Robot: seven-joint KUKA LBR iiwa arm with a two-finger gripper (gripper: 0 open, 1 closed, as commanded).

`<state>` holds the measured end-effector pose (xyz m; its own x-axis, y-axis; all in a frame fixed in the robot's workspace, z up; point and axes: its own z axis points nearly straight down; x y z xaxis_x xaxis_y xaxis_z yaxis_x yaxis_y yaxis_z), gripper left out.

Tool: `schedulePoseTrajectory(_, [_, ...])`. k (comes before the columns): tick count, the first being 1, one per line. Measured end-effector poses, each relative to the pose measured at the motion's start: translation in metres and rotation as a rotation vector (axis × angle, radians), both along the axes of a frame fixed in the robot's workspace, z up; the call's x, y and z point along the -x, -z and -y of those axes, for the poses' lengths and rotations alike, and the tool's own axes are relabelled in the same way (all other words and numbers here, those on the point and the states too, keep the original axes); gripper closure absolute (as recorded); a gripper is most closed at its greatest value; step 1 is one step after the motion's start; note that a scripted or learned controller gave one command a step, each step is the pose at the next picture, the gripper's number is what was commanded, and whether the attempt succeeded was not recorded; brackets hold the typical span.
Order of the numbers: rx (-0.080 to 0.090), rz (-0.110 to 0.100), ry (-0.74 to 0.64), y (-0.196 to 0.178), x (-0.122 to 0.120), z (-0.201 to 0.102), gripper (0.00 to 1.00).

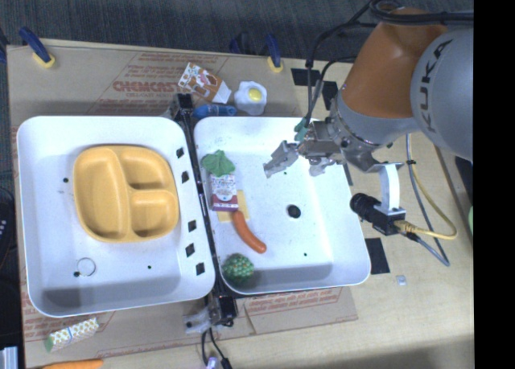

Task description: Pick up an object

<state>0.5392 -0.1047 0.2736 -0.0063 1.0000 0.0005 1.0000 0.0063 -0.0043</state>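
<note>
Bench (434, 295): cardboard sheet (145, 78) under two white bins (32, 198), snack packet (197, 79), egg toy (252, 96).

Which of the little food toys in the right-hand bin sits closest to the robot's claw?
The green leafy toy, at the top of the row along the bin's left wall; the gripper hovers level with it, above the others.

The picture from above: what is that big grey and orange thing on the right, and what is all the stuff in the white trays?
You are looking down at a slant from one fixed camera above a bench. The grey and orange thing is a robot arm reaching in from the right. At its tip is a two-finger gripper, hovering over the right bin, with nothing visibly held. In that bin, along its left side, lie a small leafy green item, a little packet, an orange carrot-like piece and a green ball-shaped item. The left bin holds a yellow divided tray. The arm's job is to pick up one object.
</note>
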Motion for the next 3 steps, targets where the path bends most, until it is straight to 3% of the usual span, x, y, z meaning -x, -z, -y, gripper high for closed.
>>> schedulePoseTrajectory(1, [-0.001, -0.003, 0.114, 0.172, 0.042, 0.013, 0.0])
schedulePoseTrajectory(2, [-0.001, -0.003, 0.109, 0.162, 0.041, 0.013, 1.0])
schedulePoseTrajectory(3, [0.0, 0.004, -0.193, 0.18, 0.035, 0.005, 1.0])
